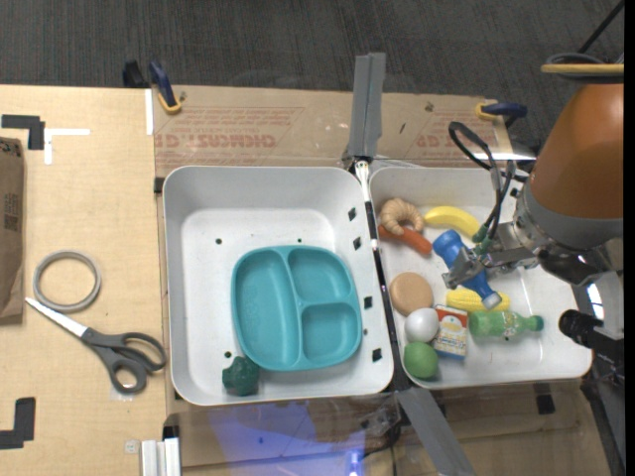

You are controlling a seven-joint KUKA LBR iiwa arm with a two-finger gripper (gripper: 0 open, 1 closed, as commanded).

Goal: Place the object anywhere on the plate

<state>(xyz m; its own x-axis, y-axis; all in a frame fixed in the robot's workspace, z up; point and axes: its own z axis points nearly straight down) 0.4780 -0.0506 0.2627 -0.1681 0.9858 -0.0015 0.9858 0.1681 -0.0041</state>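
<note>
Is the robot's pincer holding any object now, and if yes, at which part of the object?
It cannot be told. The pincer hangs over the right bin, directly above the blue plastic toy, but the view does not show whether it grips the toy.

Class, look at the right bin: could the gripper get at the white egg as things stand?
Probably yes. The white egg lies uncovered from above, and the gripper hovers close by in the same bin. But the lime, the small carton and a tan bun crowd it.
</note>
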